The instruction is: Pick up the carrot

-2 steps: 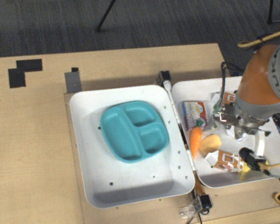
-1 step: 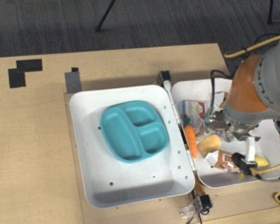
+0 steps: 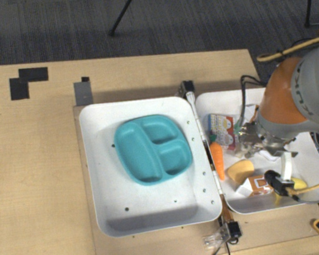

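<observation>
Two white bins (image 3: 94,161), one teal plate (image 3: 152,148), one carrot (image 3: 217,158), one arm (image 3: 294,99).

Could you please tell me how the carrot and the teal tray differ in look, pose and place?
The carrot is orange, slim and tapered; the tray is teal, broad and split into compartments. The carrot lies in the right bin against its left wall, among other items; the tray sits alone in the left bin. The carrot points lengthwise down the view; the tray lies flat, slightly turned. The hand touches neither.

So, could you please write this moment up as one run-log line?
carrot: lying in right bin, along its left wall | gripper: over right bin, right of carrot | carrot not held
</observation>
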`<state>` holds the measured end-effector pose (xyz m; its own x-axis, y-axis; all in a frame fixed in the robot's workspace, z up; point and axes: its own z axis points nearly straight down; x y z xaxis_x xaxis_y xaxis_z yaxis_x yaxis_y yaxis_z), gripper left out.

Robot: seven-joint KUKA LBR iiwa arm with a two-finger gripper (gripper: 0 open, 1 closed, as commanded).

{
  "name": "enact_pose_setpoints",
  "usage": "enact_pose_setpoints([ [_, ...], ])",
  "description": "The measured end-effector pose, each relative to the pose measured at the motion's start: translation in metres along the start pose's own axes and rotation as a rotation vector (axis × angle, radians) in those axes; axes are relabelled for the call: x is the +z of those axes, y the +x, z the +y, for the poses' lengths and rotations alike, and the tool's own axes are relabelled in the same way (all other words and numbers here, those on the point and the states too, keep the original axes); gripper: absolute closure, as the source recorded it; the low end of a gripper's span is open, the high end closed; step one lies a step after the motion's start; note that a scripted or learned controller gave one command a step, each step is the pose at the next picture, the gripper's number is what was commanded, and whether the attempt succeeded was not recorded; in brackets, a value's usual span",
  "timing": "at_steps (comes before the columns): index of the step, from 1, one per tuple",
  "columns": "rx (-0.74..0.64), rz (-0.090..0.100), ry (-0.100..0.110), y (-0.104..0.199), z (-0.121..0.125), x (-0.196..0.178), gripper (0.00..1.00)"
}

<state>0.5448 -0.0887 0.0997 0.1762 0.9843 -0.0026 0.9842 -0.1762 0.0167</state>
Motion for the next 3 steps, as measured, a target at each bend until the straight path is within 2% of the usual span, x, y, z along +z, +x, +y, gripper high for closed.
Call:
enact_pose_setpoints([
  [1, 0.0, 0.0, 0.001, 0.0, 0.0, 0.0, 0.0],
  [2, 0.084, 0.004, 0.005, -0.005, -0.035, 0.012, 0.0],
  [3, 0.332, 0.005, 0.013, 0.048, -0.059, -0.088, 0.0],
])
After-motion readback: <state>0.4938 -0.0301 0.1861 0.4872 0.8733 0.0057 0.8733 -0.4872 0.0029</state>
